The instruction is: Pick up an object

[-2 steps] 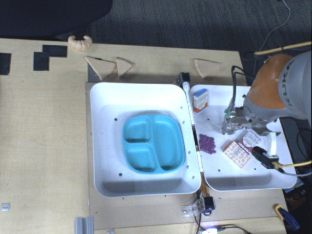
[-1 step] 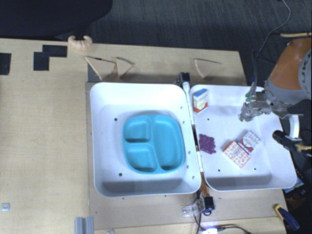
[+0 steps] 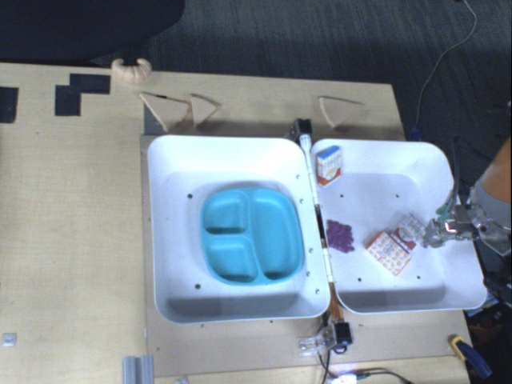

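The right bin (image 3: pixel 376 294) holds a small white carton (image 3: pixel 329 165) with blue and orange print, standing at its back left corner. A purple bunch of grapes (image 3: pixel 340 235) lies near the bin's left wall. To its right lies a red and white patterned packet (image 3: pixel 390 251), with a crinkled clear wrapper (image 3: pixel 411 227) just behind it. My gripper (image 3: pixel 445 228) comes in over the bin's right rim, low and close to the wrapper's right side. Nothing is visibly held in it.
The left bin (image 3: pixel 176 214) carries a blue three-compartment plate (image 3: pixel 252 234) at its middle. A black and white pen-like tool (image 3: pixel 304 134) rests on the ridge between the bins. Cables and a connector (image 3: pixel 336 338) sit at the bench's front edge.
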Robot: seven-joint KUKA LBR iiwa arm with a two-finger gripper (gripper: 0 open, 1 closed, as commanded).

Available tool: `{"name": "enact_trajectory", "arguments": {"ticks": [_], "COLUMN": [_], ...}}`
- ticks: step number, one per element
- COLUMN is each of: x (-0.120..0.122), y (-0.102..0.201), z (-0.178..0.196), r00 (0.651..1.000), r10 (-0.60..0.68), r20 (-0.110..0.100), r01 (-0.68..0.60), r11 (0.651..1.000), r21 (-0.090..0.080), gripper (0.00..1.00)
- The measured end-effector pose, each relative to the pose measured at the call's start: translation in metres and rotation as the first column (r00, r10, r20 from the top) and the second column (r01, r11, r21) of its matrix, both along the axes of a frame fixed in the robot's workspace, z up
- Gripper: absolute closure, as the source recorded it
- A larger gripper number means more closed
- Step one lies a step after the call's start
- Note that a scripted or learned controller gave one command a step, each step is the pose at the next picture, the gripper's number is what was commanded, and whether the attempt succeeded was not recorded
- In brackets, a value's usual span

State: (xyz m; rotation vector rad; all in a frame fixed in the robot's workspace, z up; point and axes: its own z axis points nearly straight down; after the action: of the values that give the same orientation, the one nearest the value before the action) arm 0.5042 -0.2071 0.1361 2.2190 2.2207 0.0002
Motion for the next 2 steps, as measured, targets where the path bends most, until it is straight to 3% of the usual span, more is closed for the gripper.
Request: {"name": "enact_trajectory", "arguments": {"ticks": [1,2], "x": [0.074,0.042], "y": [0.089,0.014], "z": [-0.009,-0.007], "r00": [1.0,1.0], "r10": [0.005,0.001], "r20": [0.001,0.0], "r01": [-0.005,-0.001], "r11": [1.0,1.0], "r21": [0.003,0.0], "gripper": [1.0,1.0]}}
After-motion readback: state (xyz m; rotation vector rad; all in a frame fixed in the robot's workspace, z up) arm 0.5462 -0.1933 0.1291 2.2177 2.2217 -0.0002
